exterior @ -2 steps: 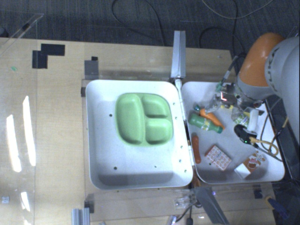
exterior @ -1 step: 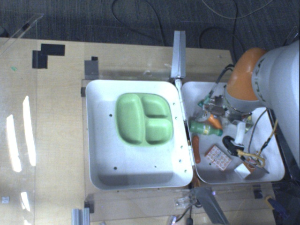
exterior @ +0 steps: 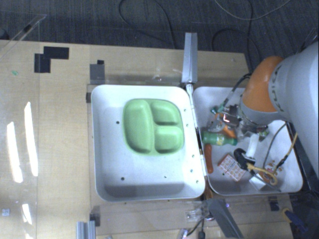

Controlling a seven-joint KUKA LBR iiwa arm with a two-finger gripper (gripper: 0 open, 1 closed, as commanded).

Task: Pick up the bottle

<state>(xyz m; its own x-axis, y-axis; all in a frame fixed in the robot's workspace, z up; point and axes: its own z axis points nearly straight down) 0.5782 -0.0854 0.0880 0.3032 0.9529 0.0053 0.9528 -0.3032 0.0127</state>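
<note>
Camera view: bottle (exterior: 218,139) — green, lying on its side — sits at the left side of the right bin (exterior: 294,183), next to an orange-red stick (exterior: 209,159) and a patterned card (exterior: 230,167). Tool (exterior: 225,121) is low over the bottle's upper edge; grip state cannot be told. Left bin (exterior: 104,183) on the counter (exterior: 50,158) holds a green divided tray (exterior: 152,126).

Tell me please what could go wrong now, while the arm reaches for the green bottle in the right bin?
1. The green bottle lies flat among clutter: an orange object touches it and a red stick lies close, so the gripper may pinch a neighbour instead.
2. It lies near the right white bin's left wall, so a finger might strike that wall.
</note>
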